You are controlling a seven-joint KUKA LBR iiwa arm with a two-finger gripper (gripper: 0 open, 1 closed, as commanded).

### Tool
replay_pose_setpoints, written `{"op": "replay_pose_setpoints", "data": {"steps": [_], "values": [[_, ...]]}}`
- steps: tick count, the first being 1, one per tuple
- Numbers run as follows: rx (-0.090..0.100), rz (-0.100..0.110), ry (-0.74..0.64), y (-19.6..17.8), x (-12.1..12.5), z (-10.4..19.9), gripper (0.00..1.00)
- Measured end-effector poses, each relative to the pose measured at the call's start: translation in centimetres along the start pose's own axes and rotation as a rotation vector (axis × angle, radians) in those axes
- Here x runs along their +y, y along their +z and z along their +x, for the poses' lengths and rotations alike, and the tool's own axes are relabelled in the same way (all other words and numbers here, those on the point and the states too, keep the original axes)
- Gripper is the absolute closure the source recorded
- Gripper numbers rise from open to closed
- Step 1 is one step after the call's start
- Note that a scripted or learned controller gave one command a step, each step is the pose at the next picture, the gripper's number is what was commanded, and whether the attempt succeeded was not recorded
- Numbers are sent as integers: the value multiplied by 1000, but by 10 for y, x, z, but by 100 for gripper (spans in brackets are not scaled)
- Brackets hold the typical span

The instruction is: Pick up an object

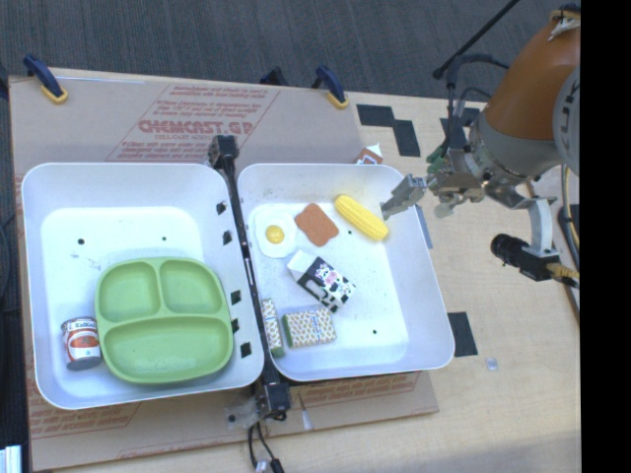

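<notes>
The nearest candidate for picking is the toy corn cob [361,217], a bumpy yellow plastic piece lying slantwise near the upper right of the right bin [419,308]. Just beside it on the left sits a flat reddish-brown slab that looks like a toy meat slice [316,224], and further left a toy fried egg [274,234], white with a round yellow yolk. Below these lies a small black-and-white patterned carton [326,284], tipped at an angle, then a speckled green-and-tan box [310,327] and a narrow packet [270,325] against the bin's left wall.

The gripper [402,197] hangs over the bin's upper right rim, close to the corn's right end, with nothing between its fingers; how far they are parted cannot be told from this angle. The step in hand appears to be the approach: the next move would call for bringing the fingers down astride a chosen object, and the corn's rounded, slick shape may let it roll out.

The left bin [49,195] holds a glossy green divided plate [163,319] with three compartments and a small can with a red label [83,343] at its left edge.
</notes>
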State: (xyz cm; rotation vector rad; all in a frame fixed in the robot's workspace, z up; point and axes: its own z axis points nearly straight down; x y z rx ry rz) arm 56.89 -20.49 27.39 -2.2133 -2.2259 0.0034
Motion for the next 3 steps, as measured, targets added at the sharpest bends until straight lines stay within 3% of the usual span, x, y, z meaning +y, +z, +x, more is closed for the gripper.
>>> {"op": "replay_pose_setpoints", "data": {"steps": [1, 2, 3], "values": [[1, 4, -2, 166, 64, -5, 0], [0, 0, -7, 153, 66, -5, 100], [0, -5, -1, 49, 38, 37, 100]]}}
